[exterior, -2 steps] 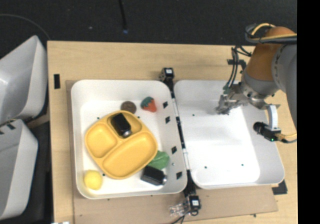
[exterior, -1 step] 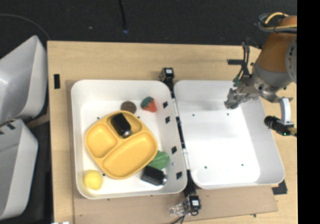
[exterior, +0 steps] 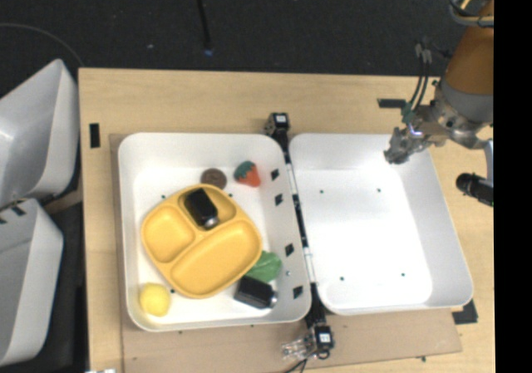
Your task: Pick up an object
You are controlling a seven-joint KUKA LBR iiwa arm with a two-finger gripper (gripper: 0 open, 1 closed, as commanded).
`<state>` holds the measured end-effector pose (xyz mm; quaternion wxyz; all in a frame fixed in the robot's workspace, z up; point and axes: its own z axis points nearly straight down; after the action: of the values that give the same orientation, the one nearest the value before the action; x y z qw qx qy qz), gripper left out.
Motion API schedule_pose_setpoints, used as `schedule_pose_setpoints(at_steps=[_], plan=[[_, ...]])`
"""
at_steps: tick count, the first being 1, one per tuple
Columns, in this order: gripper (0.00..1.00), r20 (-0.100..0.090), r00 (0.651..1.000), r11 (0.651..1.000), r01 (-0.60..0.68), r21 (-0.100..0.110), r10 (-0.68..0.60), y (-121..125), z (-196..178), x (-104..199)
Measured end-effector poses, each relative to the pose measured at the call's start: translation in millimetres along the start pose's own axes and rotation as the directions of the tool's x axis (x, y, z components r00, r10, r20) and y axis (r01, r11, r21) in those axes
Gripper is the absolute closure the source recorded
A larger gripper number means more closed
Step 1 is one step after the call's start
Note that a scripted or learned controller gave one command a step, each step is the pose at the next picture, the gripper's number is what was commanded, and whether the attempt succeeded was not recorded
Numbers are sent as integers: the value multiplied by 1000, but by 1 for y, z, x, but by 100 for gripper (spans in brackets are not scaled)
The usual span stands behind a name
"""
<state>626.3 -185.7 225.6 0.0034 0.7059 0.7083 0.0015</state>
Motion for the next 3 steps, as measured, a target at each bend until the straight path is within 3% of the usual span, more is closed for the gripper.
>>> schedule_pose_setpoints(at_steps=[1, 2, 3], plan=[[100, -1, 1000, 1000, 2, 4, -2, 1, -21, -1], [100, -3, 1000, 1000, 2, 6, -2, -3, -15, 46], [100, -3, 1000, 1000, 3, 5, -3, 11, -18, 100]])
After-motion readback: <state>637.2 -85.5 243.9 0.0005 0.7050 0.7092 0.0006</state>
